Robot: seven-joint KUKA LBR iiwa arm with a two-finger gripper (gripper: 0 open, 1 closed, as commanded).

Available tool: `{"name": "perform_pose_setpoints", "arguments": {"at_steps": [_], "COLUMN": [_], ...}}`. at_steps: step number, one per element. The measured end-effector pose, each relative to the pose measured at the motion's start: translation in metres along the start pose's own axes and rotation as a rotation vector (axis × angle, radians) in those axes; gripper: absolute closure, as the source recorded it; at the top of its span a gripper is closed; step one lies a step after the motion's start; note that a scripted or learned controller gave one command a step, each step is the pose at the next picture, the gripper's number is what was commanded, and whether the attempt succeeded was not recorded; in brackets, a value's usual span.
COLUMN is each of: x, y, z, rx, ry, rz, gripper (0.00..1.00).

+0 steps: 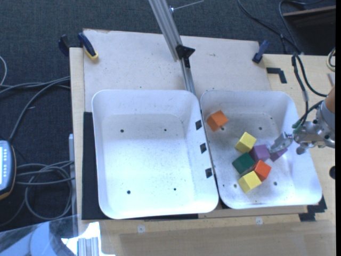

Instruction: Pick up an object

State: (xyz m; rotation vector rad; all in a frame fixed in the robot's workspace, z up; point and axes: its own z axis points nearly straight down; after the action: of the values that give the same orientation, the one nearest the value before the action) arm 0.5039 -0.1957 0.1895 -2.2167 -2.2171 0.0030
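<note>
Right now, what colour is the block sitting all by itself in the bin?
Orange. The lone block sits apart from the others in the right bin, clear in the camera view.

We see six blocks in the right bin: an orange block [216, 120] apart at upper left, and yellow [246, 142], purple [260, 152], green [244, 162], red [262, 169] and a second yellow [249, 181] clustered lower right.

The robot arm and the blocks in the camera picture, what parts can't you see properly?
- Arm: the camera view's right edge cuts off most of it.
- Gripper: small and blurry beside the purple block, so a grasp cannot be judged.
- Green block: partly covered by the purple block and the red-orange block.
- Lower yellow block: its top corner hides under the red-orange block.
</note>
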Motion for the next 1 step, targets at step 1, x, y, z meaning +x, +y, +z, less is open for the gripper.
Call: {"name": "perform_pose_setpoints", "arguments": {"at_steps": [1], "x": [-0.0075], "y": [0.0044], "z": [0.0574], "rx": [0.001], "ry": [0.0], "rz": [0.001], "gripper": [0.0]}}
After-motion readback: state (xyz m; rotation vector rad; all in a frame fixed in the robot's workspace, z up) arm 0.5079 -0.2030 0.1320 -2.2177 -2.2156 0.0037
